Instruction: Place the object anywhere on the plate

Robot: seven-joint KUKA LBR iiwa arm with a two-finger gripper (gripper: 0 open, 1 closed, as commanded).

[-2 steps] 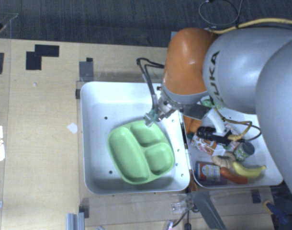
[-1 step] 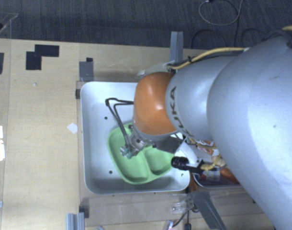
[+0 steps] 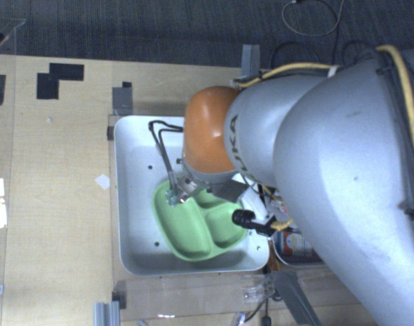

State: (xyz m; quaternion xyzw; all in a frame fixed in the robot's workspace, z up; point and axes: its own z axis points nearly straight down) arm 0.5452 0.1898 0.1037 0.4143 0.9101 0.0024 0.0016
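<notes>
A light green divided plate [image 3: 190, 226] lies in the left white bin [image 3: 136, 182], toward its front right. The grey arm with its orange band [image 3: 208, 131] reaches in from the right and hangs over the plate's back edge. My gripper [image 3: 174, 194] points down at the plate's upper left rim, and the wrist hides its tips. No loose object shows on the plate or between the gripper and the plate.
The arm's bulk covers most of the right bin [image 3: 295, 246], where a small patch of dark and orange items shows. Black cables [image 3: 159, 131] loop from the wrist over the left bin's back. Wooden bench lies to the left.
</notes>
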